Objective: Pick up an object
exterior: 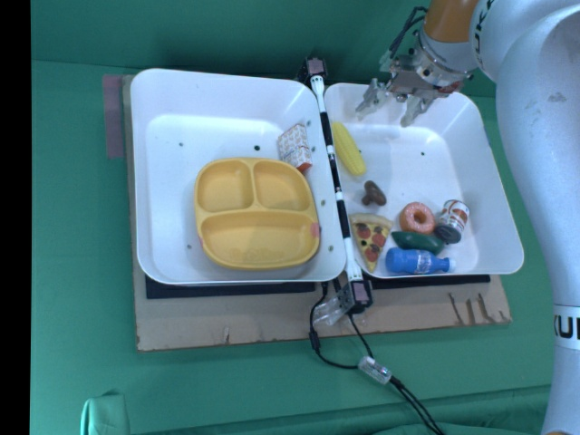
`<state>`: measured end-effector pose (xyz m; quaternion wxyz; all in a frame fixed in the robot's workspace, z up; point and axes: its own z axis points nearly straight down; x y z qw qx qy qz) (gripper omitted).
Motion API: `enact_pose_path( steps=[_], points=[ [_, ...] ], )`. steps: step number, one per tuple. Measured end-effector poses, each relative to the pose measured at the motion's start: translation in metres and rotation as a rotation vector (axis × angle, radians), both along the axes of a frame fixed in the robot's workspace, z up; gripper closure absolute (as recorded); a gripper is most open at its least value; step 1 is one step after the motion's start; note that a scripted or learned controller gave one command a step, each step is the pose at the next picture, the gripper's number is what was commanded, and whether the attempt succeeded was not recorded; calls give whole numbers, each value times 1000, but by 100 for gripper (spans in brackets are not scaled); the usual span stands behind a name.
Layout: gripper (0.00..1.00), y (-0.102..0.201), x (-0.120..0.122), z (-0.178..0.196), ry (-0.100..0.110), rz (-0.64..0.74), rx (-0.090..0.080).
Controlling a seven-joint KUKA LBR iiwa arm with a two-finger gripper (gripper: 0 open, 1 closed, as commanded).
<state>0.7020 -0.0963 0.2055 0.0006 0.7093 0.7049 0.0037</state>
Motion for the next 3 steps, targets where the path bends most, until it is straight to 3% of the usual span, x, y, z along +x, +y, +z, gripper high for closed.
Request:
enact_pose_path(
  steps=[3],
  points=[
    [0, 0, -1, -17, 12, 4, -8]
  ],
)
